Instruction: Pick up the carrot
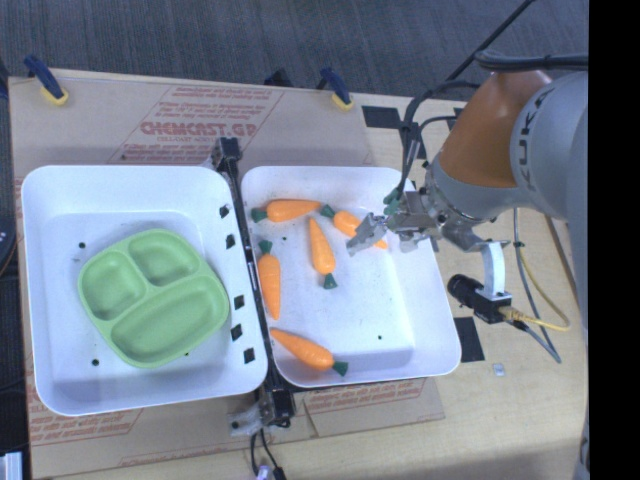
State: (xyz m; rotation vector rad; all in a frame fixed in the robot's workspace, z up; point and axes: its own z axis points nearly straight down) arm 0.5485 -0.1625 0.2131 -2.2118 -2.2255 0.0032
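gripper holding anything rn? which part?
Cannot tell. The gripper sits over a carrot at the right bin's upper right, but no hold is visible.

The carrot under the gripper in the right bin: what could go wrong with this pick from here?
1. The carrot under the gripper lies close beside two others, so the gripper may bump or catch a neighbour.
2. The gripper covers part of that carrot; a grasp near its end could slip.
3. It works near the right bin's wall, which may block the approach.
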